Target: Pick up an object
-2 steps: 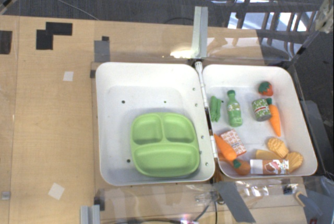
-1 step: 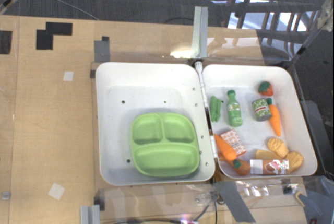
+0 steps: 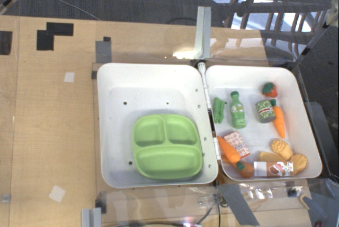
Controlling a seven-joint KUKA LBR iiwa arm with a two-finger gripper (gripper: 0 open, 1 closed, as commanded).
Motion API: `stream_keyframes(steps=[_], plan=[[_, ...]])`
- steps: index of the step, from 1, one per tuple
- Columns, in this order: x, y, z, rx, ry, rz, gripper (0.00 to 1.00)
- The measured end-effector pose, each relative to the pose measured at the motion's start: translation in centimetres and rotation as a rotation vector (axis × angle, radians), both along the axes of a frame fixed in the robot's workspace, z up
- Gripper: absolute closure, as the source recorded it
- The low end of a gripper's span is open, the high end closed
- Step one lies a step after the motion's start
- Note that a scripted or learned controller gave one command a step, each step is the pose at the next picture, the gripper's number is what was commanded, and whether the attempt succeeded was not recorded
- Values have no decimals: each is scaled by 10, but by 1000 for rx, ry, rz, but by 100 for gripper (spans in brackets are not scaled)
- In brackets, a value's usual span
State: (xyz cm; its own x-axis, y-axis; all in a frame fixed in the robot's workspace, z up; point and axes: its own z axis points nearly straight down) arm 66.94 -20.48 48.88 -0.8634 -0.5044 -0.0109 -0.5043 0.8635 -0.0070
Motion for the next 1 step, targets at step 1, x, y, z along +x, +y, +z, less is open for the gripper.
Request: stream_keyframes(steps=[1], plan=[[0,1,0,-5,0,416,100]])
